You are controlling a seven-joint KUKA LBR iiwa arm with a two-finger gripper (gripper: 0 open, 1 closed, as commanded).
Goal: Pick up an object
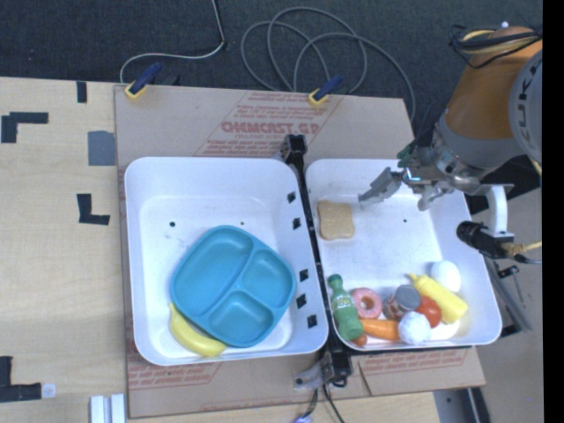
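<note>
Nothing is picked yet: the gripper (402, 187) hangs with its fingers spread and bare, up and right of the toast (336, 220); grasp and lift remain.

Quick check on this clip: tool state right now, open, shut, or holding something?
Tool: open, nothing between its fingers; it hangs above the right bin, near the back wall, apart from the slice of bread.
</note>
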